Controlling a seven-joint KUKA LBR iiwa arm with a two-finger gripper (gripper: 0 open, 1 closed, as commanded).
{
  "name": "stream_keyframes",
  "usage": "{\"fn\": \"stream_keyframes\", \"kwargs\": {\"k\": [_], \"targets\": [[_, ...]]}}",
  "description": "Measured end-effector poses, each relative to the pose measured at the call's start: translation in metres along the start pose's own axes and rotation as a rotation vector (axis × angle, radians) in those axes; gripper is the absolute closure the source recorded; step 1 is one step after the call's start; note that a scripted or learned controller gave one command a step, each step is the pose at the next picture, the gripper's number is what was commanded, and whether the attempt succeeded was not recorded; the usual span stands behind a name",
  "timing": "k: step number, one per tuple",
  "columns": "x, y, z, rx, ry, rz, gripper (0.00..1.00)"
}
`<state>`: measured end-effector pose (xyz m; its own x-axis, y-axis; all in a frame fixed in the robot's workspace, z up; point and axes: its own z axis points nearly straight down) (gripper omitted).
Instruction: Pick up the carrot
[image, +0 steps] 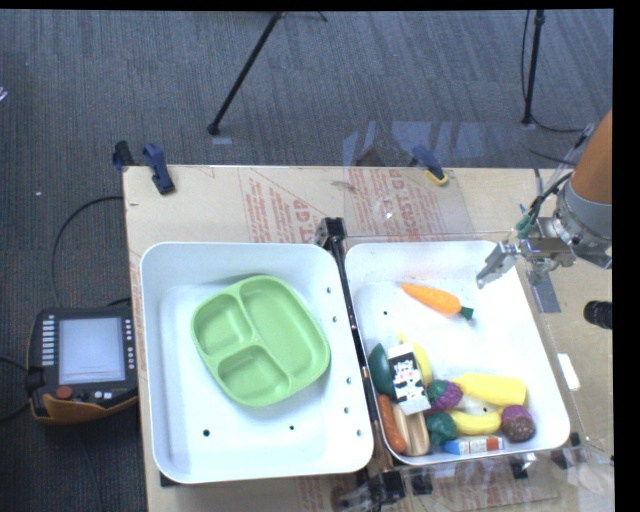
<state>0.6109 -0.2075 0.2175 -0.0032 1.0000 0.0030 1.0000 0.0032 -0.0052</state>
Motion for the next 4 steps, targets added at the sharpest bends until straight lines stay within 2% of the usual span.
{"fn": "stream_keyframes", "kwargs": {"k": [1, 2, 3, 4], "targets": [[0.0, 0.014, 0.132, -0.001, 0.004, -0.092, 0.0], [0.035, 0.035, 0.131, -0.003, 0.0, 0.026, 0.0], [0.036, 0.035, 0.121, -0.001, 0.0, 0.021, 1.0], [0.036, 0.035, 0.121, 0.0, -0.001, 0.021, 0.0]]}}
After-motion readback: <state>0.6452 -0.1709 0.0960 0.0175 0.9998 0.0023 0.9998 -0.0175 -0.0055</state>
